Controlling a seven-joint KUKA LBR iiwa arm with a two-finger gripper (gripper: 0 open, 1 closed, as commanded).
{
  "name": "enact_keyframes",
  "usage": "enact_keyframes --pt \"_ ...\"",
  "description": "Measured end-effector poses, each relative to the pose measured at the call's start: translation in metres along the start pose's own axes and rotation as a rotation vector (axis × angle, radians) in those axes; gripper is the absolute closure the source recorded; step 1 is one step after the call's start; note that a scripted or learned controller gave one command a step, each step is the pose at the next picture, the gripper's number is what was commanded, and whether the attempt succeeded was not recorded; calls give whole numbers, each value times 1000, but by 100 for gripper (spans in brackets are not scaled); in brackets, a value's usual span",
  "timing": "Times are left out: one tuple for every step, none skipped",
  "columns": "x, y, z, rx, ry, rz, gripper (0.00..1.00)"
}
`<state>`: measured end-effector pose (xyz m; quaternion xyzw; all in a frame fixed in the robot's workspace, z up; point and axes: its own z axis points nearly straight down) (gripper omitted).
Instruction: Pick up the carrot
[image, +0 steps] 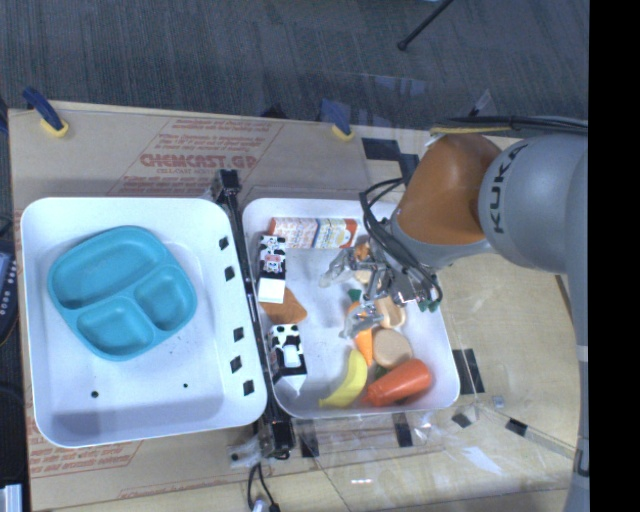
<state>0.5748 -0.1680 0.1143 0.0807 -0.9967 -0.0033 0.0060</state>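
The carrot (402, 381), orange-red and stubby, lies in the near right corner of the right bin (448, 352). It rests against a yellow banana (348, 381) on its left and a tan bun (391, 348) just behind it. My gripper (362, 288) hangs over the middle of this bin, behind the bun and apart from the carrot. The grey arm with its orange band (440, 195) comes in from the right. Metal parts and cables hide how the gripper stands.
The right bin also holds a carton (312, 232) at its far wall, two black-and-white items (271, 256) (289, 346), an orange wedge (290, 304) and a small orange piece (364, 346). A blue divided plate (120, 290) sits in the left bin (60, 415).
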Motion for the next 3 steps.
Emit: enact_keyframes --pt "62 29 24 6 -9 -114 0" --pt "59 30 13 7 -12 -123 100" --pt "56 125 -80 7 -21 -34 100"
